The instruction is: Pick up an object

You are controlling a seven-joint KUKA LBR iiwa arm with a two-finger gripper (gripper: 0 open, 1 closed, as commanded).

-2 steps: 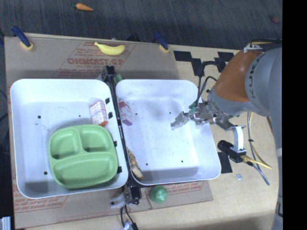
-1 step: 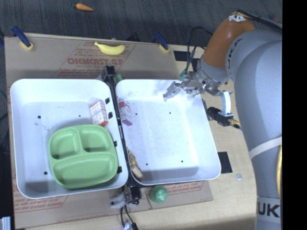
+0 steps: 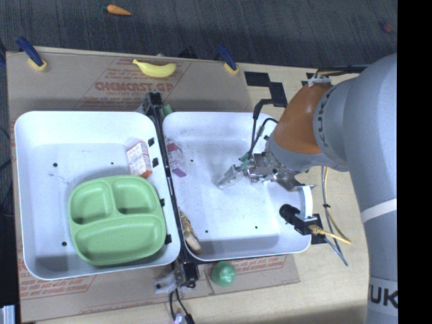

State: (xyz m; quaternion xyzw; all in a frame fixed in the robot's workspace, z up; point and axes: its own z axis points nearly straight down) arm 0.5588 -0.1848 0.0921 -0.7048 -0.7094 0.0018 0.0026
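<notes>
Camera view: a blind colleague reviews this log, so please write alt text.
A grey robot arm reaches from the right, its gripper low over the right white bin. The left bin holds a green divided tray and a small carton.

- A robotics laboratory test bench is indicated by the two shallow white plastic bins (image 3: 40, 181), set side by side on a flat sheet of printed brown cardboard (image 3: 101, 83).
- The cardboard is clamped behind the bins with blue spring clamps (image 3: 30, 54).
- A large grey robot arm with an orange band (image 3: 337, 130) is seen reaching over the right-hand bin.
- Dark grey office-style carpet (image 3: 202, 12) is seen beyond the bins.
- Loose cables (image 3: 331, 231) are seen to the right of the bins.
</notes>
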